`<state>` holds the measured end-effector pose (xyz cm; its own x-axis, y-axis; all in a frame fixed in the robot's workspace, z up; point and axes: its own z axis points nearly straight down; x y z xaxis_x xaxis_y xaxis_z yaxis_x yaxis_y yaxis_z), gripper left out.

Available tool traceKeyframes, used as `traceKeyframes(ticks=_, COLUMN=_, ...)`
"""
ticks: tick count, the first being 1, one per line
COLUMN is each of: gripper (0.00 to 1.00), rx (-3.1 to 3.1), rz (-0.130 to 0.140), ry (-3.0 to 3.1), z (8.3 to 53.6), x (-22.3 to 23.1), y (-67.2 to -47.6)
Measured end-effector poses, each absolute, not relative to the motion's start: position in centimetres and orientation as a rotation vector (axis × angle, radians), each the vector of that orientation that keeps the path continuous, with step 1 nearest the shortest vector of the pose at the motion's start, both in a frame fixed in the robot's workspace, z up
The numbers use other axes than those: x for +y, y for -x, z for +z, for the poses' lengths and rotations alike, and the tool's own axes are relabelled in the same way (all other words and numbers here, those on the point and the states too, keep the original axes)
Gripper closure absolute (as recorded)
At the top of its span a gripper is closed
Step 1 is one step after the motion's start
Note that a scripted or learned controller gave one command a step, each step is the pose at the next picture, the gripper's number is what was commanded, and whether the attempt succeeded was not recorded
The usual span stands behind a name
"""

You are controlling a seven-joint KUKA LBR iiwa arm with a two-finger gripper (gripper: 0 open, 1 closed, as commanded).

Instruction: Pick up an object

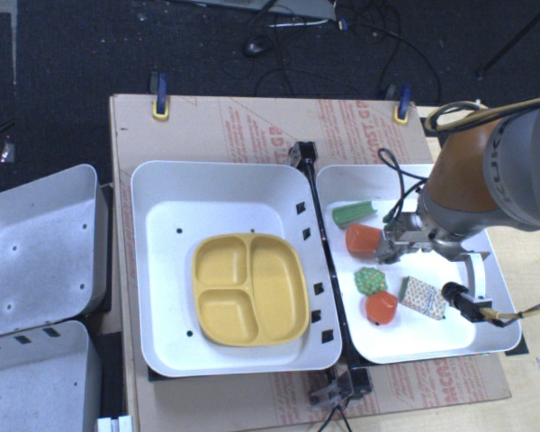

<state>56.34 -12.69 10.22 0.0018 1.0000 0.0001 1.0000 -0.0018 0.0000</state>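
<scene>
Seen from above at a slant: grey arm with orange band reaching in from the right over the right-hand shallow white bin. Two-finger gripper low inside that bin; impossible to tell whether open or closed, nothing seen held. Just left of gripper, touching or nearly so, a red-orange blocky object. Beyond that, up and to the left of gripper, a flat green bar-shaped piece. Just below gripper, a small green speckled lump; further below, a round red-orange ball-like object. Below and slightly right of gripper, a patterned pale box. Well to the left of gripper, in the left-hand white bin, a yellow plastic three-compartment tray.
</scene>
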Motion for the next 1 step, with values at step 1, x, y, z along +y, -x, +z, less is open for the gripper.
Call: traceKeyframes(ticks=1, gripper=1.00, rx=-2.222, rz=-0.003, ry=2.225, z=15.19, x=-12.56, y=-55.45)
